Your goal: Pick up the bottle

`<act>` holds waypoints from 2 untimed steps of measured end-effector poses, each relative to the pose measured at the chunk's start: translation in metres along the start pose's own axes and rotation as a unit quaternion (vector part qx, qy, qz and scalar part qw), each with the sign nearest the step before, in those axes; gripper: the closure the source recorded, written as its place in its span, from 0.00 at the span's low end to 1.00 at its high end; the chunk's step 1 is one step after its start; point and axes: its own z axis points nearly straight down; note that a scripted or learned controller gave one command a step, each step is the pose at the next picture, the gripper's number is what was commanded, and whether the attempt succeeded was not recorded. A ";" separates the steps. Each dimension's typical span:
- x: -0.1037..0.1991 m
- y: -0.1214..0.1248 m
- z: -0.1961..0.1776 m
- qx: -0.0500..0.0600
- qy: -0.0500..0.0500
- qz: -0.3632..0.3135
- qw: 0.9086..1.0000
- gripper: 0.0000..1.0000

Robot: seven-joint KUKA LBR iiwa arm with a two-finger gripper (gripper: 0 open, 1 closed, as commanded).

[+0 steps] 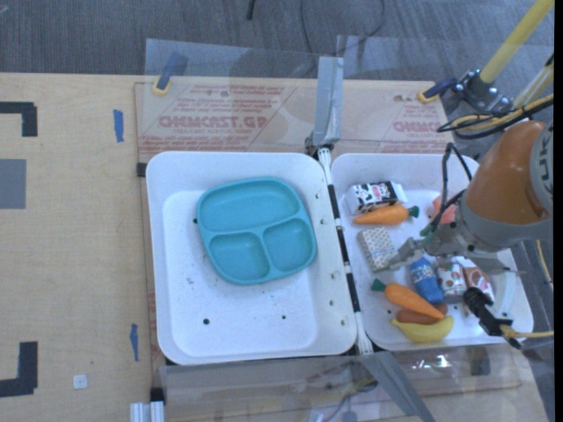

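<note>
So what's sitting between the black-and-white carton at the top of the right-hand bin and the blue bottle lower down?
In the camera view, a carrot and a speckled block lie between the carton and the bottle.

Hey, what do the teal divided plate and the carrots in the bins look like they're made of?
The teal divided plate looks like moulded plastic with a smooth matte finish: uniform colour, rounded compartment ridges. The two carrots are probably plastic toys, given their flat, even orange and simple green tips, though rubber or foam can't be ruled out.

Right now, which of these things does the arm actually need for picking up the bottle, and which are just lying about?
For the job:
blue bottle
gripper

Lying about:
teal divided plate
two carrots
banana
cow-print carton
</note>
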 end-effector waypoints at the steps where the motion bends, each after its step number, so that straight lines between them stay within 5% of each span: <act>1: -0.033 -0.044 0.004 0.000 0.002 -0.076 0.997 0.00; 2: -0.038 -0.045 -0.005 0.000 -0.002 -0.072 0.997 1.00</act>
